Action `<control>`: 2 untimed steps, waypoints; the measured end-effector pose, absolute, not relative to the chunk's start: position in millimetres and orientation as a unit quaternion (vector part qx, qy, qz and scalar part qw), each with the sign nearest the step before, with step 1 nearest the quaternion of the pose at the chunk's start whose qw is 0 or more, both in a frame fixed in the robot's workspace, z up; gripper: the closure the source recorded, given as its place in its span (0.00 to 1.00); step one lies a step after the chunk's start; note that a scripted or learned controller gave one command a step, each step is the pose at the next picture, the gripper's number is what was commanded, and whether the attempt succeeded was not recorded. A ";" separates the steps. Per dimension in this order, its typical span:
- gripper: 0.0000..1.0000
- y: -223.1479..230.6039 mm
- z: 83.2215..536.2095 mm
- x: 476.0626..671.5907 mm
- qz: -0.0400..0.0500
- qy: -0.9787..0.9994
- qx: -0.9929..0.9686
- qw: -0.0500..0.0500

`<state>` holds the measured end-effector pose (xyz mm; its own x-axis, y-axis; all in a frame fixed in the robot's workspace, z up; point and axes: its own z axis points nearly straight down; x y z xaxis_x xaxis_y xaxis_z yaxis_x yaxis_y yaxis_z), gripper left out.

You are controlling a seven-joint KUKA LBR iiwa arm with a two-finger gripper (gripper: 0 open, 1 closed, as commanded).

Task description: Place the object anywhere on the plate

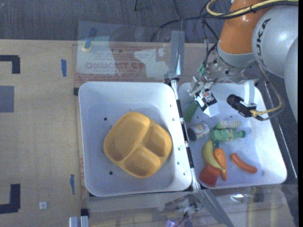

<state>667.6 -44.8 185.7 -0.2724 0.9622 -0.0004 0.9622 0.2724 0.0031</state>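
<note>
Yellow divided plate [138,144], tilted, in left bin [94,103]

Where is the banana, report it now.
The banana lies in the right bin, near its front left, touching the carrot, above the red piece.

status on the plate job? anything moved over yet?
Done: nothing visible; the yellow plate in the left bin carries no object. In hand: the gripper is over the right bin, near the toy food. Left: grasp one item, such as the banana, and carry it to the plate.
</note>
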 end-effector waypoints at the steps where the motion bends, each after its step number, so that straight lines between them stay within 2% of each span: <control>1: 1.00 81.8 218.4 632.8 0.000 0.814 0.581 0.000; 2: 1.00 86.5 184.6 578.3 0.000 0.868 0.497 0.000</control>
